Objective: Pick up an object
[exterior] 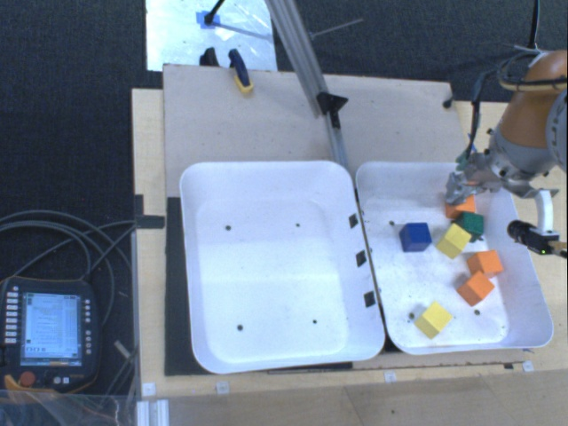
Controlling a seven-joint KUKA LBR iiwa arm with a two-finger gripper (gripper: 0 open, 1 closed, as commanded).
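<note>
Right bin [524, 322]: pincer [460, 195] over orange block [461, 208].

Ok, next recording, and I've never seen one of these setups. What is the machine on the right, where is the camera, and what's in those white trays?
The camera is fixed above a bench, looking down at a slant. The grey and orange machine is a robot arm reaching in from the right; its gripper hangs low over the right bin. That bin holds small blocks: a blue one, two yellow, a green one and three orange. The gripper is right above the top orange block, but I can't tell whether it grips anything. The left bin sits beside it. A control tablet lies at the lower left.
</note>
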